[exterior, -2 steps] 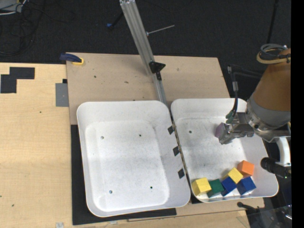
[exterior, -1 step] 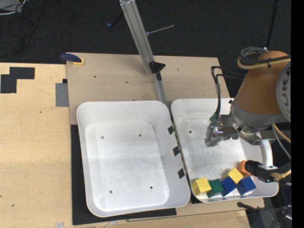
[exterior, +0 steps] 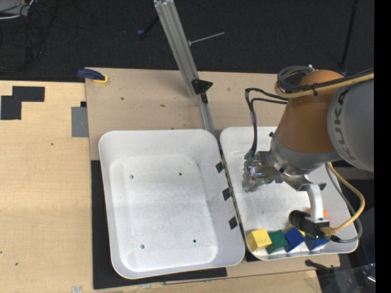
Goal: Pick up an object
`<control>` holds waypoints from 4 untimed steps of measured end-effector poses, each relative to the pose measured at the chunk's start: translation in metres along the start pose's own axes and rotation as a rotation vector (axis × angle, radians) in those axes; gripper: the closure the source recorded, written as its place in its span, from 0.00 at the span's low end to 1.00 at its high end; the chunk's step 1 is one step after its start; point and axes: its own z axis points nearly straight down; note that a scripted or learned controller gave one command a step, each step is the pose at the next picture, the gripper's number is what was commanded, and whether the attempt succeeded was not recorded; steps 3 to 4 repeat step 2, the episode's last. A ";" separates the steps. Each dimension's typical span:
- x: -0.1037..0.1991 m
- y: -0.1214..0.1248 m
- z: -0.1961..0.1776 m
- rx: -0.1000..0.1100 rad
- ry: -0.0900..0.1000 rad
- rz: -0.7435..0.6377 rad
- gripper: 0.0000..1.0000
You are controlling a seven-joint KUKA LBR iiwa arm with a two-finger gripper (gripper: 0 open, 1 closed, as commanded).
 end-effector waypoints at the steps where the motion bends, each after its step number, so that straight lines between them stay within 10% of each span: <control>1: 0.053 -0.011 -0.005 0.001 0.000 -0.001 1.00; 2: 0.106 -0.009 -0.015 -0.001 -0.001 -0.002 1.00; 4: 0.106 -0.009 -0.015 -0.001 -0.001 -0.002 1.00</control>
